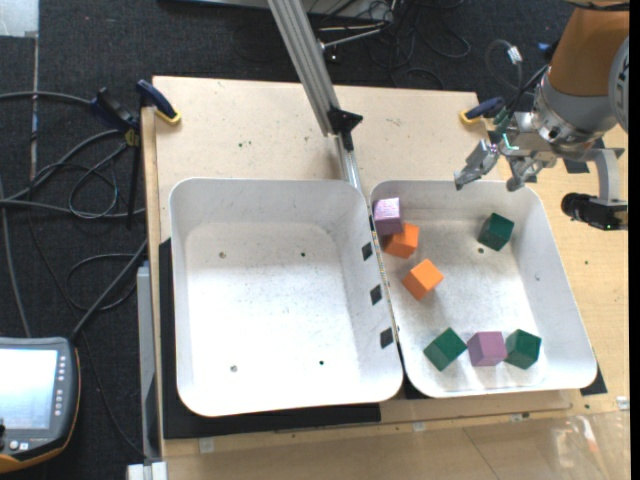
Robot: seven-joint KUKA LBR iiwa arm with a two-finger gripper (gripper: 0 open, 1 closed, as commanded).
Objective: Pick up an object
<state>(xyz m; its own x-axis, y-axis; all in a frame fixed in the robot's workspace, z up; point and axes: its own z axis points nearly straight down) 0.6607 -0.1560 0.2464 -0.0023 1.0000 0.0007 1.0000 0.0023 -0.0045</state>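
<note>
The right bin [560,298] holds several small cubes. A purple cube [387,210] sits against an orange cube [403,239] near the bin's left wall, and a second orange cube [423,277] lies just below them. One green cube [495,231] rests alone near the far right. Along the near edge stand a green cube [445,349], a purple cube [487,348] and another green cube [523,348]. My gripper [492,176] hangs over the bin's far rim, open, with nothing between its fingers, up and slightly left of the lone green cube.
The left bin [200,218] lies beside the right one. A slanted metal rail [305,53] runs down to the divide between the bins. Clamps and cables sit at the bench's far corners. A pendant screen [30,393] is at the lower left.
</note>
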